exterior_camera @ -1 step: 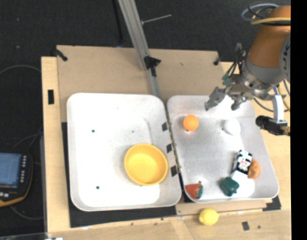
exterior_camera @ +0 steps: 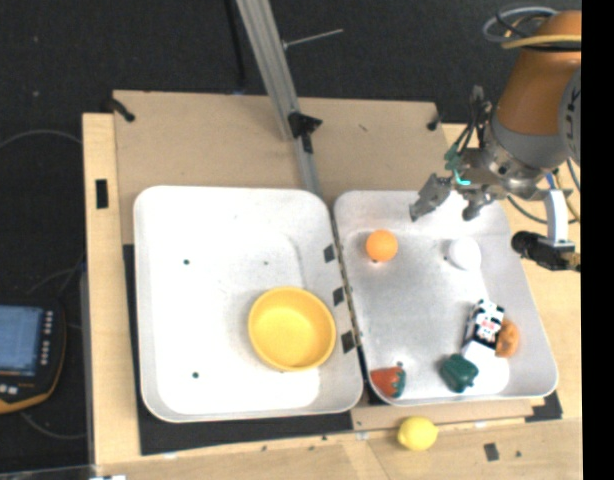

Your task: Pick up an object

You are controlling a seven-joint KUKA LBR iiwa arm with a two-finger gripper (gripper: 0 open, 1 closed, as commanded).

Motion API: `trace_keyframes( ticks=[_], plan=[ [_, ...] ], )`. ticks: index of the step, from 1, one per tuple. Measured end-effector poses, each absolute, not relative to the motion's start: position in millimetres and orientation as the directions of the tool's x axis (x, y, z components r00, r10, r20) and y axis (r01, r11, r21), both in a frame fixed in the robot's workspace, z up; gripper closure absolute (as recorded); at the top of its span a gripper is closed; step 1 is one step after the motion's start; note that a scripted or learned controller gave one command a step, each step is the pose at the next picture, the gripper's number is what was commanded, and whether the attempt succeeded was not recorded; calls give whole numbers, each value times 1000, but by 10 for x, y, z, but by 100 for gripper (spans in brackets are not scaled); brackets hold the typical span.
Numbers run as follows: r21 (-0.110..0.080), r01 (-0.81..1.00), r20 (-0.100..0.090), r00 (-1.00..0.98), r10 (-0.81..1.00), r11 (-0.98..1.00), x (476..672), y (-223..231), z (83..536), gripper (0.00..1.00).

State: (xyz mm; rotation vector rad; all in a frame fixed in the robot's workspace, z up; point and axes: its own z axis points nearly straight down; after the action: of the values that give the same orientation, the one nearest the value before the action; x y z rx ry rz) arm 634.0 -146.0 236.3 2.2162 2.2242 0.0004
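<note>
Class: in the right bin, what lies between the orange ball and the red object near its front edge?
In the camera view, only bare white bin floor separates the orange ball from the red object.

Grey metal pole [exterior_camera: 274, 63] slants across bench's far edge. Handheld screen pendant [exterior_camera: 17, 353] sits off bench's left edge, on dark floor.

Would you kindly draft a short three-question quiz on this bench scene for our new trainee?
1. True or false: the yellow bowl sits in the right bin.
2. Which object lies on the bench outside both bins?
A. orange ball
B. yellow lemon
C. green toy
3. Fill in: the hand hovers over the ____ bin, holding nothing.

Key: 1 false, it sits in the left bin; 2 B; 3 right.
</note>
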Motion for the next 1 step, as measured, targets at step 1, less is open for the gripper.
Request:
trace_keyframes(
  ticks=[1],
  plan=[
    [-3,1000,-3,0,1000,0,6415,-1528,1802,0]
  ],
)
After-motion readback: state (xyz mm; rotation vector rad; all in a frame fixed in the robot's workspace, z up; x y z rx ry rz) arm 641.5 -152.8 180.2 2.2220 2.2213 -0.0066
